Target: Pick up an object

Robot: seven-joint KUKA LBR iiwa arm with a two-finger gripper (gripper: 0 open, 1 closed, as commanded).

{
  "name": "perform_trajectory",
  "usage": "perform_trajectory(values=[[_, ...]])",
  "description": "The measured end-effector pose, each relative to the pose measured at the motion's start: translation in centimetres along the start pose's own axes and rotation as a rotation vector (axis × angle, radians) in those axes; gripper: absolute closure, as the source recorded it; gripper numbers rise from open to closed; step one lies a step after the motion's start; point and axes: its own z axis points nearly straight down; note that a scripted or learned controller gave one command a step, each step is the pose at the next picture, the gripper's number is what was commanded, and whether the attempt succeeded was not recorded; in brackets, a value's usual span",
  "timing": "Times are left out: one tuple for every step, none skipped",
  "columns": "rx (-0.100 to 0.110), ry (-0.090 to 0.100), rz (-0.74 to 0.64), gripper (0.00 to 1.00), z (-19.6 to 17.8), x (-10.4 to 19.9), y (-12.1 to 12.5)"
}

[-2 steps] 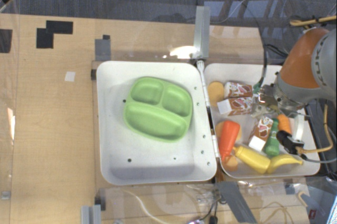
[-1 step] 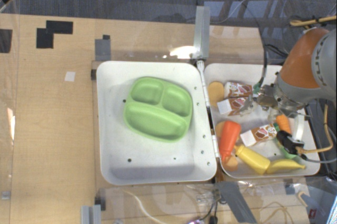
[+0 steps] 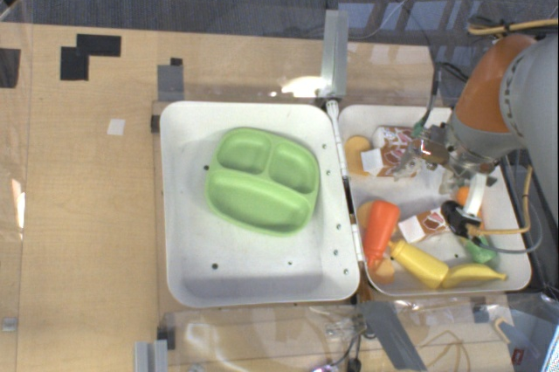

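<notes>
- The grey arm (image 3: 524, 99) enters from 3 o'clock, its orange band (image 3: 485, 95) turned toward 9 o'clock, and bends down over the right bin (image 3: 515, 279).
- The gripper (image 3: 417, 154) points toward 9 o'clock, low over the bin's upper half, by a red-and-white packet (image 3: 395, 145); whether the claw is open or closed cannot be told.
- Objects lie in the right bin: an orange carrot (image 3: 380, 230) at its 8 o'clock, a yellow bottle (image 3: 417, 263) and a banana (image 3: 476, 276) toward 6 o'clock.
- The left bin (image 3: 188, 274) holds a green divided tray (image 3: 262, 180) near its middle.
</notes>
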Motion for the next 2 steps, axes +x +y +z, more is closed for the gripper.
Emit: perform_trajectory(values=[[0.136, -0.02, -0.214, 0.0, 2.23, 0.87, 4.99], [0.142, -0.022, -0.22, 1.0, 1.43, 0.96, 4.86]])
